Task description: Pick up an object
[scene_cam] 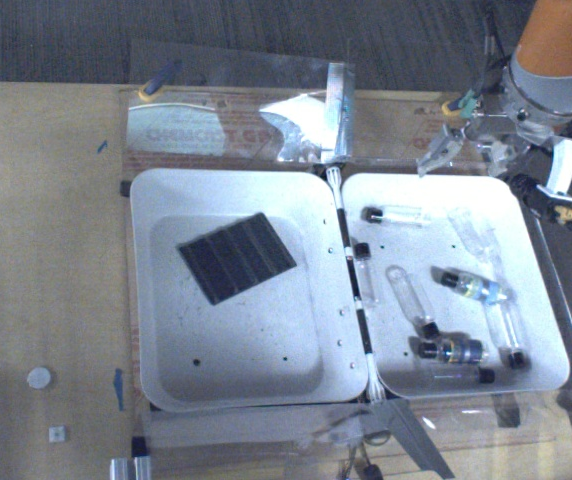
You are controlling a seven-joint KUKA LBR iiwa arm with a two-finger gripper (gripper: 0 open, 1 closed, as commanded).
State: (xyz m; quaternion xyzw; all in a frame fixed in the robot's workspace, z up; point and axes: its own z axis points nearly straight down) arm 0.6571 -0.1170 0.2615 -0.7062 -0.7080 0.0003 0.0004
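The left bin (138, 268) holds a flat black ribbed pad (236, 256), lying at a slant near its middle. Several clear vials with black caps are scattered in the right bin (551, 328): one (394, 214) near the back rim, one (406, 293) in the middle, and one with a blue and yellow label (471, 286) to its right. Two more vials (449, 349) (506, 333) rest near the front. My gripper (444, 153) hangs above the back rim of the right bin, away from every object, below the arm's orange band (556, 23).
Crumpled clear plastic sheeting (301, 123) lies behind the bins on the bench. A thin clear wrapper (471, 230) sits in the right bin's back right part. A small white disc (38, 377) lies on the wood at the far left. Cables (551, 203) run beside the right bin.
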